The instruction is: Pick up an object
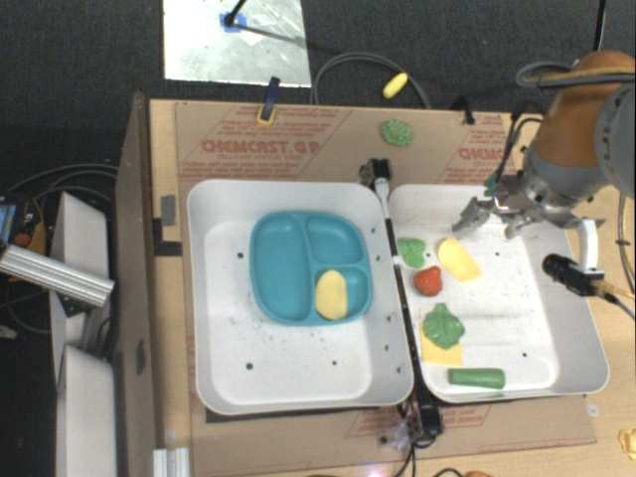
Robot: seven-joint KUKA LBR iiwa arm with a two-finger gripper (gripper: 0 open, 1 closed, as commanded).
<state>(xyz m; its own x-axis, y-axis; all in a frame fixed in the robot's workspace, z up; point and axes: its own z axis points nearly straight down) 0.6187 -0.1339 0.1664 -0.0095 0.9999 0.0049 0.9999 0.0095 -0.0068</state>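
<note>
My gripper hangs over the back of the right bin, open, with nothing between its fingers. A yellow lump lies just in front of and below its left finger, apart from it. Beside the lump are a red piece and a small green piece against the bin's left wall. Nearer the front sit a leafy green piece on a yellow square and a green pickle-shaped piece.
The left bin holds a blue divided plate with a yellow piece in its lower right section. Behind the bins, a green ball and a yellow piece lie on the cardboard. A black fitting juts over the right bin's right side.
</note>
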